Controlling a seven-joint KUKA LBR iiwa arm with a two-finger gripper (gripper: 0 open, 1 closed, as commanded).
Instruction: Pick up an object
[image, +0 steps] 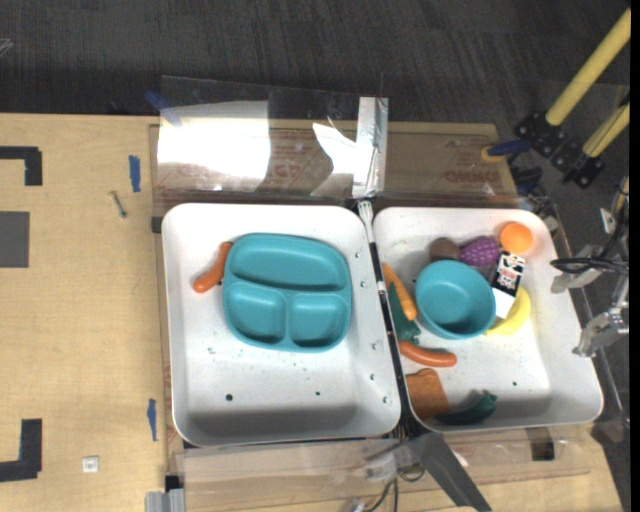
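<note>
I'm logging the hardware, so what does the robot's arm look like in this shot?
Beside the shallow white right bin, a pale grey metal gripper pokes in from the right edge, angular and shiny. Thin black cables loop just above it. Any markings are too small and blurred to tell.

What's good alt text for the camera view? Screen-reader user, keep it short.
Two shallow white bins sit side by side on a bench: the left bin holds a teal divided plate with an orange toy beside it, and the right bin holds a teal bowl ringed by toy food, including a banana.
</note>
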